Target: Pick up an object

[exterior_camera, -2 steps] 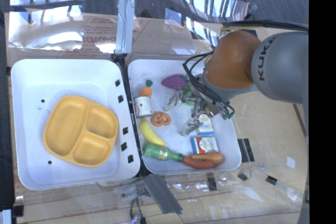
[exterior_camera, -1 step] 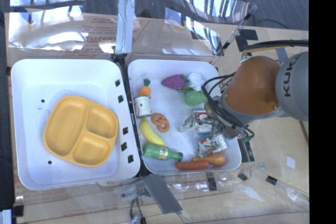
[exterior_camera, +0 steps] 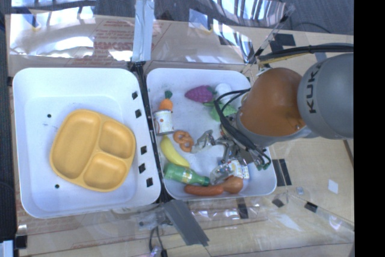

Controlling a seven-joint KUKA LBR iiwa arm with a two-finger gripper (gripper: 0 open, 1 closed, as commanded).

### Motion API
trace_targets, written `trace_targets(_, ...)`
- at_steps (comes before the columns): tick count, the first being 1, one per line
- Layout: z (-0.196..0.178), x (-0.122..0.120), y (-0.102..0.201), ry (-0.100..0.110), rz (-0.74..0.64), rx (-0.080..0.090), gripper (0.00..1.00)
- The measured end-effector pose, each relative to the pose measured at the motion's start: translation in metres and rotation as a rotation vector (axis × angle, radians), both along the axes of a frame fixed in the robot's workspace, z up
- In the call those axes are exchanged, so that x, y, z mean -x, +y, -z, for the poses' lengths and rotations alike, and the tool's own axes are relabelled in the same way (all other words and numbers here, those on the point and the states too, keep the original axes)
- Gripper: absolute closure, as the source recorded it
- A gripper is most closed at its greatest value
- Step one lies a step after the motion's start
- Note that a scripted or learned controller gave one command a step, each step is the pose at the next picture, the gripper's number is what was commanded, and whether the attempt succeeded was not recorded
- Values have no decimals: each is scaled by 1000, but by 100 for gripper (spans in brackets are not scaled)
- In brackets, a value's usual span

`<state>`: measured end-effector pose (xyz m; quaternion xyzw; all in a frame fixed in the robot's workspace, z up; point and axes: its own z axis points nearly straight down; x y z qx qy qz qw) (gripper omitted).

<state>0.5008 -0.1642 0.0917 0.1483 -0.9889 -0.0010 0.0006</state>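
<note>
1. Objects sit in right bin (exterior_camera: 180, 74): banana (exterior_camera: 174, 152), green bottle (exterior_camera: 185, 175), hot dog (exterior_camera: 204, 191), pretzel (exterior_camera: 183, 139), carrot (exterior_camera: 166, 104), small can (exterior_camera: 163, 122), purple grapes (exterior_camera: 200, 93).
2. Gripper (exterior_camera: 218, 147) is low in same bin, just right of pretzel, above bottle; can't tell its state or whether it's holding anything.
3. Arm (exterior_camera: 283, 102) w/ orange band covers bin's right side.
4. Left bin (exterior_camera: 30, 84) holds yellow divided tray (exterior_camera: 92, 149).
</note>
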Motion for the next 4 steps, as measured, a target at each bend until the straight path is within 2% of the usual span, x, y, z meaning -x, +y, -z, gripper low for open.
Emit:
trace_targets(1, 0, -53, 51, -3, 243, 0, 0)
trace_targets(2, -2, -148, 70, -5, 324, 3, 0)
trace_targets(3, -16, -151, 71, -13, 318, 2, 100)
trace_targets(4, -89, -138, 14, -11, 409, 4, 100)
